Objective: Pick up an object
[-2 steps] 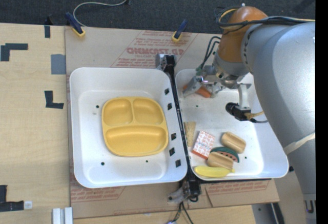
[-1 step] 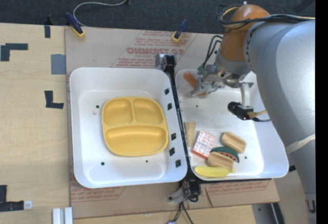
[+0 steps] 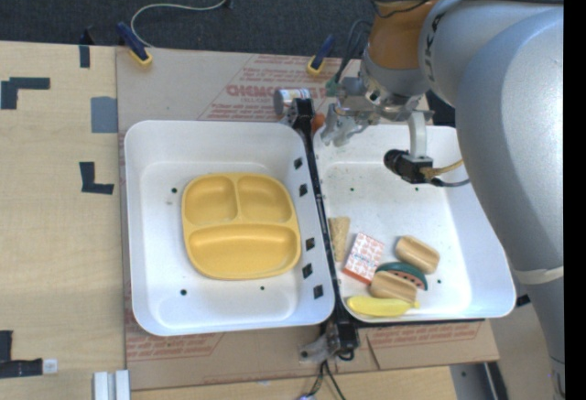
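Toy food (image 3: 394, 275) is lying untouched in the right bin (image 3: 458, 206) while I am positioning my hand (image 3: 352, 119), grip state indeterminable, near its far rim; descending onto one item comes next.

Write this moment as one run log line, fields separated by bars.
gripper: above right bin far corner | held: nothing seen | toys: near end | yellow plate: left bin

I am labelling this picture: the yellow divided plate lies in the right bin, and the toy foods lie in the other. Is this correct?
Not quite. The camera view shows the yellow divided plate in the left bin; the toy foods lie in the other, the right bin.
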`<state>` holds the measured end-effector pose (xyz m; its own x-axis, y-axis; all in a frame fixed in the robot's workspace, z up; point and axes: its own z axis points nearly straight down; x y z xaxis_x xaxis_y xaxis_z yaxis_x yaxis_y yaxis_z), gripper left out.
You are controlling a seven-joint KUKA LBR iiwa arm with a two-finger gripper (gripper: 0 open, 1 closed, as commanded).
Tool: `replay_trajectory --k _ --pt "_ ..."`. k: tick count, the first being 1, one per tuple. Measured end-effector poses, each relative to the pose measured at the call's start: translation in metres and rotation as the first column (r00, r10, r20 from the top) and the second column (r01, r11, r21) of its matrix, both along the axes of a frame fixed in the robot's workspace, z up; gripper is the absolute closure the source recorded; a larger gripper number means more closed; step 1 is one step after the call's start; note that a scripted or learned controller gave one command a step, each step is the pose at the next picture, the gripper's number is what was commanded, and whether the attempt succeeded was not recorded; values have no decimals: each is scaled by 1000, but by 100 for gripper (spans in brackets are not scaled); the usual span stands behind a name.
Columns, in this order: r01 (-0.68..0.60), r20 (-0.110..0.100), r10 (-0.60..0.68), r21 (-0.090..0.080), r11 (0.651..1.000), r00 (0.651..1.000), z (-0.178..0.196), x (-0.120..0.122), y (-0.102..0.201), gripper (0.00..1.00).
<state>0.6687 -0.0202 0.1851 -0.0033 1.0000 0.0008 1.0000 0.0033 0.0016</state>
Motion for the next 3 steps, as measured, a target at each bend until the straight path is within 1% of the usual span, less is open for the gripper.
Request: replay_trajectory --k 1,2,3 --pt "1 -2 -1 -1 1000 1000 -1 -1 -1 0" --pt "4 -3 -4 -3 1000 1000 -1 -51 -55 0" --pt "3 -1 -3 -1 1000 1000 -99 -91 -95 0"
